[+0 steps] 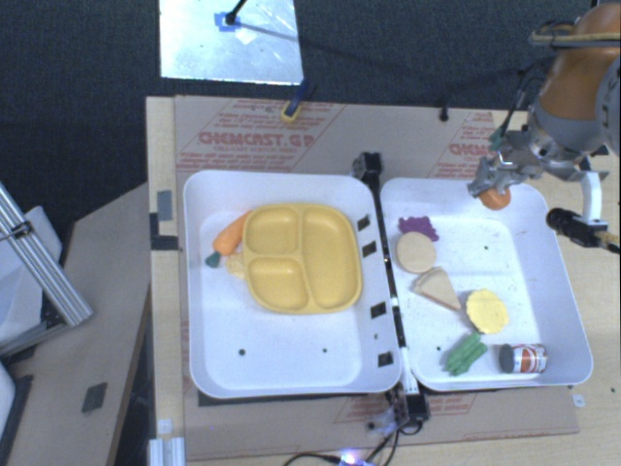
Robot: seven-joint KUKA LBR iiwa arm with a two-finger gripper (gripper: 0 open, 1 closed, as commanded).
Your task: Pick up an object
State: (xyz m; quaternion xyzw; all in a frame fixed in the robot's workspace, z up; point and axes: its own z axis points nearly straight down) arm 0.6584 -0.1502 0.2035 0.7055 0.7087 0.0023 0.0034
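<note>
Tool (495,184) hangs at the far right corner of the right bin (563,289), and a small orange ball-like piece (497,199) sits right at its fingertips; it looks pinched between narrow fingers, though whether it is lifted clear of the bin floor is hard to tell. That piece is the likely object of the pick, and being in the corner it leaves little room beside the wall, which may be why the arm (580,76) comes in steeply from above.

Outward from that corner of the right bin lie a purple grape cluster (417,226), a round tan cookie (416,252), a pale wedge (437,287), a yellow disc (486,311), a green vegetable piece (465,353) and a small can (524,358) on its side near the front wall. They are well apart, so each stays reachable.

The left bin (209,357) holds a yellow divided plate (296,257) with a toy carrot (229,234) touching its far left edge.
</note>
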